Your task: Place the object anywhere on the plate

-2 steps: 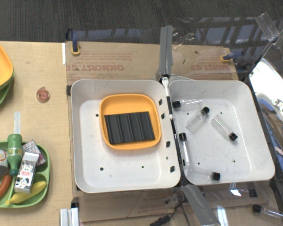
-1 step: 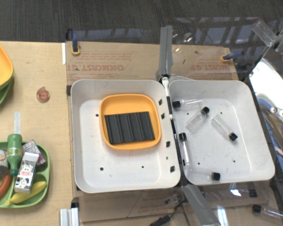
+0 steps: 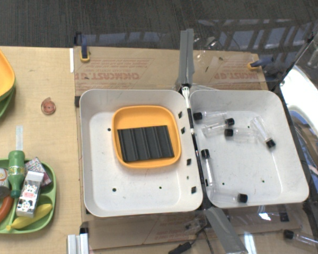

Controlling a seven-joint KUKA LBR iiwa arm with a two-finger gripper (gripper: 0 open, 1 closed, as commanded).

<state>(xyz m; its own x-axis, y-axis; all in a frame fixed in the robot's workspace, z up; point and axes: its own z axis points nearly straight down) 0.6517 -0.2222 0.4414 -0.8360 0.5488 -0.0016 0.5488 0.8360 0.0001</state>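
Note:
An orange plate (image 3: 118, 142) with rounded corners lies in the upper middle of the left white bin (image 3: 143, 192). A dark grey ridged rectangular object (image 3: 146, 143) lies flat on the plate, inside its rim and covering most of its floor.
Several clear vials with black caps are scattered in the right white bin (image 3: 254, 176), for example a vial (image 3: 217, 125) at the upper left and a vial (image 3: 263, 131) at the upper right. On the wooden bench at the left stand a green tray of toy food (image 3: 45, 208), stacked bowls (image 3: 0, 83) and a small pink disc (image 3: 48, 106).

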